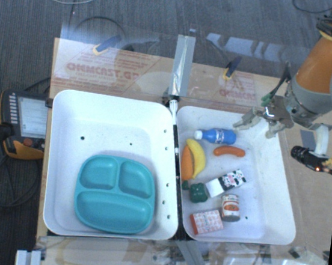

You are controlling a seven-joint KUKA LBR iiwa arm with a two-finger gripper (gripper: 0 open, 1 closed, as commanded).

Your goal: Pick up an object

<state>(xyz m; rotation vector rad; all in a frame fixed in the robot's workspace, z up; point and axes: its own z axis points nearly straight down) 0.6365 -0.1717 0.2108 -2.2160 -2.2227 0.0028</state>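
I see the blue bottle (pixel 216 135), sausage (pixel 229 150) and banana (pixel 195 157) crowded just below my gripper (pixel 260 123), fingers spread wide, holding nothing

Two white bins (pixel 72 110) are looking like smooth, faintly glossy plastic; the teal tray (pixel 115 194) is appearing matt plastic; the bench (pixel 119 74) is showing printed brown cardboard.

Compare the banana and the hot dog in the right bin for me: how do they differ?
The banana is yellow, while the hot dog is orange-red. The banana is the bigger and thicker of the two; the hot dog is short and slim. The banana runs roughly up and down the view against an orange piece beside it, while the hot dog lies crosswise, apart from its neighbours. Both are curved toy foods lying flat in the right bin.
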